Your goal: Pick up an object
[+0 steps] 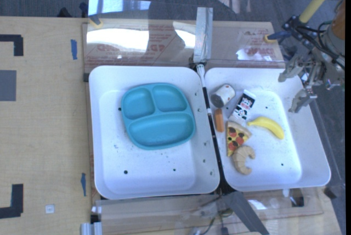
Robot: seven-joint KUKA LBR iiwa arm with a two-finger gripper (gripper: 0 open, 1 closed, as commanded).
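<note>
Hovering gripper [300, 91]: sits over the upper right rim of the right bin [315, 171], fingers hanging down toward the bin floor; whether they are spread or closed cannot be told at this size, and nothing shows between them.
Likely target: banana [267, 126], the nearest item to the gripper, lying flat on the right bin floor, apart from the fingers, below and to the left of them.
Banana axis: long axis runs from upper left to lower right, slightly curved; the lower-right tip points toward the bin's right side, the other end toward the card.
Neighbours: black-and-white card [243, 105] just beside the banana's upper-left end; pizza slice [237, 135] near its left; croissant [243, 158] lower down; cup [221, 95] and orange stick [219, 119] by the divider.
Left bin [104, 118]: holds a teal divided plate [158, 115], well apart from the gripper.
Risk one: fingers closing along the banana's length rather than across it; the curved skin would probably squirt out.
Risk two: coming down near the upper-left end could catch the card too, or nudge both.
Risk three: gripper stands close to the bin wall; a steep descent there might clip the rim.
</note>
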